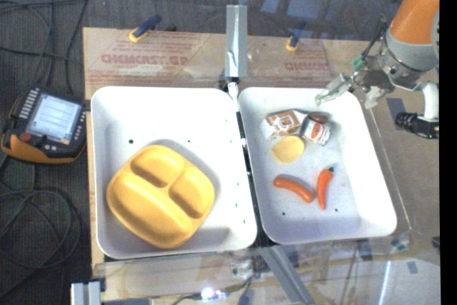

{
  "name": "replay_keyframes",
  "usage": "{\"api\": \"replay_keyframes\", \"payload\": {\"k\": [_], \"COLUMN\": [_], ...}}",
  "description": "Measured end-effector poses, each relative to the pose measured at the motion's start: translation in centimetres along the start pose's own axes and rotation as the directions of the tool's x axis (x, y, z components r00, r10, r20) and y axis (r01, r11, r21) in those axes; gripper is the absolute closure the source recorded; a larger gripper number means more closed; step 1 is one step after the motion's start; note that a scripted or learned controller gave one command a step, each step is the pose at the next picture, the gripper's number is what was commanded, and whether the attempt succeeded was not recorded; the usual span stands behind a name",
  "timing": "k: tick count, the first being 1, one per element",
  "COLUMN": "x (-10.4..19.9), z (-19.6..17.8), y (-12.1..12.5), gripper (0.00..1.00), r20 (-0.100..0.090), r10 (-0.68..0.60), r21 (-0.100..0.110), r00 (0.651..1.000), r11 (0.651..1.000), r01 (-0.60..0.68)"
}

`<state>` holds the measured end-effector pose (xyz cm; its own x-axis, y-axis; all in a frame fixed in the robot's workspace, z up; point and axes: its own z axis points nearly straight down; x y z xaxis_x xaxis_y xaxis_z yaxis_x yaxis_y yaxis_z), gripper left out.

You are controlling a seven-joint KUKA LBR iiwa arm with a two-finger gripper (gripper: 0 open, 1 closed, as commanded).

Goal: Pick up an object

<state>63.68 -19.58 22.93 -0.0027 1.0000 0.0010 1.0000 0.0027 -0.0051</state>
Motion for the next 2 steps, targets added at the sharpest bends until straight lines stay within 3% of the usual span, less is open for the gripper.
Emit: {"api": "replay_keyframes", "payload": {"k": [1, 2], "x": [1.21, 1.08], "z": [13.84, 13.07], "y": [-11.21, -11.07], "gripper": [0.00, 1.00], "r20": [0.001, 0.002], "r10": [-0.273, -0.272], "r21": [-0.005, -0.005], "r00": [0.962, 0.962], "r11": [0.962, 0.962], "r01": [0.273, 0.272]}}
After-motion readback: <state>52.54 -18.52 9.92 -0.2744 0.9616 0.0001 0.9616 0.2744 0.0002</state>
